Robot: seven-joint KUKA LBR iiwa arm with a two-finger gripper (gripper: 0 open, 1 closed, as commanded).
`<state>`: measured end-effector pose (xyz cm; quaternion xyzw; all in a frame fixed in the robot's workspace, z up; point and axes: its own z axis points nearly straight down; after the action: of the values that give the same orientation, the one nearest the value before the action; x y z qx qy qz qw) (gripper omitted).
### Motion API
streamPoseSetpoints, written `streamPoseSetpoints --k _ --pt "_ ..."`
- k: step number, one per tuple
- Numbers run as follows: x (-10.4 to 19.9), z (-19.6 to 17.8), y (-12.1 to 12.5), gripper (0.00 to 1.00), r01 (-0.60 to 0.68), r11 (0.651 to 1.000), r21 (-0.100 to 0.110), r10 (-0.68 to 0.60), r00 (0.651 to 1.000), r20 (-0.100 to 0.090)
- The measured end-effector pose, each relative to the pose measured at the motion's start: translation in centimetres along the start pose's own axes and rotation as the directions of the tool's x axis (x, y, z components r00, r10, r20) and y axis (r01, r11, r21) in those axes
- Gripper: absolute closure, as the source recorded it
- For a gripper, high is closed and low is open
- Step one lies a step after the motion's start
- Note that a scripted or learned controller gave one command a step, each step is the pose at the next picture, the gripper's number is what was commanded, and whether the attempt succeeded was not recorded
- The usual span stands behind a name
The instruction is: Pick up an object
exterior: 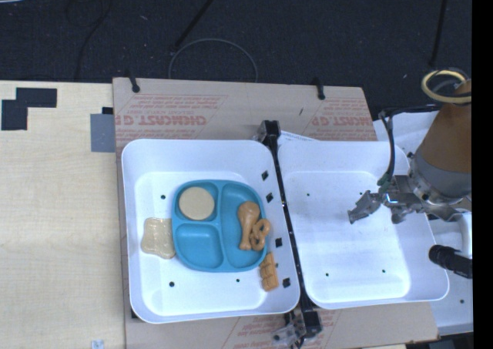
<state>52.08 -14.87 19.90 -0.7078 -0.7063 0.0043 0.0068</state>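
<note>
Far left: pale wood-grain bench top [54, 209] with black squares and a grey patch [101, 132] stuck on it. Behind the bench, dark carpet floor [246, 16] with loose black cables [212, 58].

Cardboard sheet [231, 112] under both bins, red print on it upside down in this view; it looks like "CHEMCAST", not fully legible.

Left bin [154, 159], white and shallow. Inside: a pale tan bread-like piece [159, 237] touching the left edge of a blue divided tray [219, 224]. Round tan disc [196, 203] in the tray's upper left compartment. Brown drumstick-like piece [248, 223] and a pretzel-like piece [261, 233] in the right compartment. Small orange-brown chunk [268, 272] lies on the bin floor just beside the tray's lower right corner.

Black clips along the seam between the bins.

Right bin [339, 293], white.

Gripper [379, 206] over the right part of the right bin, pointing left, well apart from the tray and the food items. Finger spacing unclear, cannot tell; nothing visible between them. Grey arm [447, 147] with orange band enters from the right.
</note>
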Motion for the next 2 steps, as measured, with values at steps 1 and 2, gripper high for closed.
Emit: streamPoseSetpoints --k 1,2 --pt "0.0 -0.6 0.3 0.00 0.002 1.000 -0.012 -0.002 1.000 0.002" --pt "1.0 4.4 -0.2 0.00 0.002 1.000 -0.008 -0.002 1.000 0.001"
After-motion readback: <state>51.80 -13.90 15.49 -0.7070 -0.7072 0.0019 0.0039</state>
